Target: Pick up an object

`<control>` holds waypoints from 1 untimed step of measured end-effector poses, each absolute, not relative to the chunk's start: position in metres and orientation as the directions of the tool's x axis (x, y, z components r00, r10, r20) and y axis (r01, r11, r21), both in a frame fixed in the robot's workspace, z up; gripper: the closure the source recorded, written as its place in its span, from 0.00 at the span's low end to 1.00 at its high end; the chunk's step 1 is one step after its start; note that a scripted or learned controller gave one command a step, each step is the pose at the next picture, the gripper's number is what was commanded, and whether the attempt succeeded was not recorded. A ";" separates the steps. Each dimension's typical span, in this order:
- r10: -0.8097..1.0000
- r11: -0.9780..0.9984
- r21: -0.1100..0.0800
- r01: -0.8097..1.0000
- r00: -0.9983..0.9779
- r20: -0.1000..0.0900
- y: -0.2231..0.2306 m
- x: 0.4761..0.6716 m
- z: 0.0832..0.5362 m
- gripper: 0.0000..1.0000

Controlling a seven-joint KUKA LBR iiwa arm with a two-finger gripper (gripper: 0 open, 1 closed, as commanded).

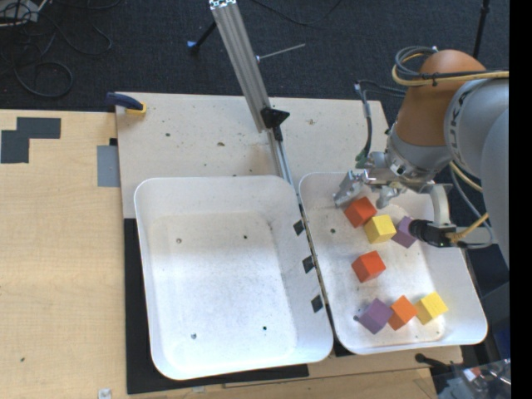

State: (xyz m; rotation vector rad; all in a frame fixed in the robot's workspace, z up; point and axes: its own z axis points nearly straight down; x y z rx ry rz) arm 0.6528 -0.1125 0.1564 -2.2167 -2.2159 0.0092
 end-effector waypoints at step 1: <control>1.000 -0.002 0.004 1.000 0.002 -0.005 -0.117 0.654 0.120 0.00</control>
